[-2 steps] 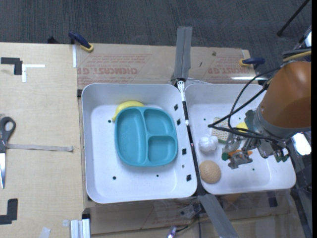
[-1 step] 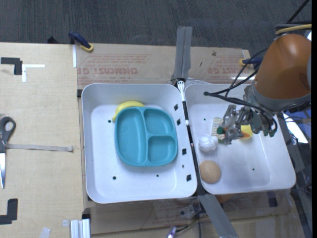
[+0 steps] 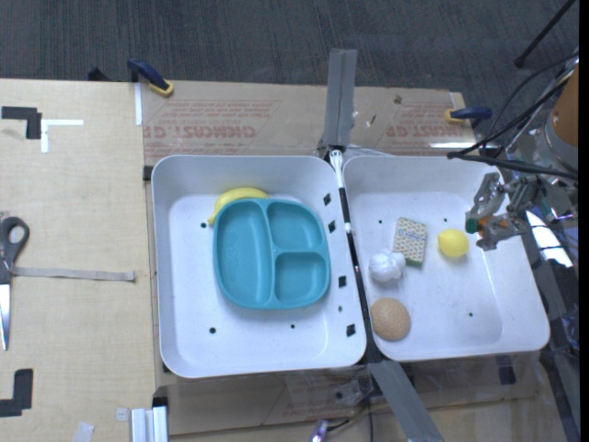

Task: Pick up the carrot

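My gripper [image 3: 485, 221] hangs over the right side of the right bin [image 3: 515, 334], just right of a small yellow lemon-like fruit [image 3: 452, 243]. Nothing can be made out in its grasp. The right bin also holds a speckled pale box [image 3: 410, 239], a white crumpled lump [image 3: 386, 266] and a tan round ball [image 3: 390, 319]. In the left bin [image 3: 184, 339] lies a blue divided plate [image 3: 272, 252], and a yellow fruit [image 3: 241, 196] peeks out from behind its far edge.
The raised wall between the two bins [image 3: 345, 247] runs down the middle. Cables and the arm's wrist [image 3: 552, 155] crowd the right side. Scissors [image 3: 9, 247] lie on the bench at the far left. Clamps [image 3: 152, 76] hold the cardboard at the back.
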